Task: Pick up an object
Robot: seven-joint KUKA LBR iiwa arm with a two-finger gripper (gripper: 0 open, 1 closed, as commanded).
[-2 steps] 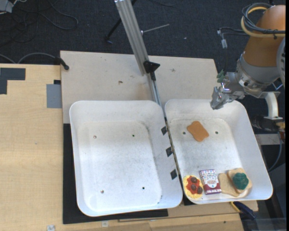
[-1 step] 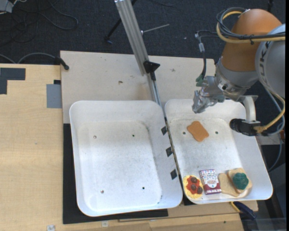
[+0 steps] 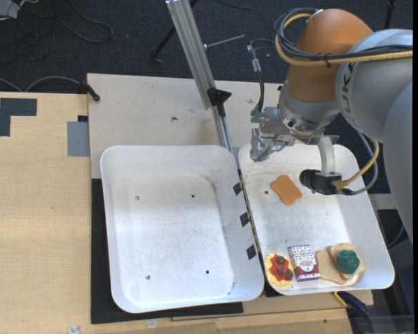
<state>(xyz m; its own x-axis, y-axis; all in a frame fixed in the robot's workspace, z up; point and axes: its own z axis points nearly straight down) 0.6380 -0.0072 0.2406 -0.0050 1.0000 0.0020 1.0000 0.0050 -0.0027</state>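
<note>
Camera view has the end effector [image 3: 259, 149] hovering at the right bin's [image 3: 376, 270] 11 o'clock corner, can't tell its state. Orange slab [image 3: 286, 189] sits at its 5 o'clock, looks light, flat, maybe squishy; I'd pinch its short edges.

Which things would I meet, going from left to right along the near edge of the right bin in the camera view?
Round toy pizza with red toppings → small red and white box → tan slice with a green piece on top.
</note>
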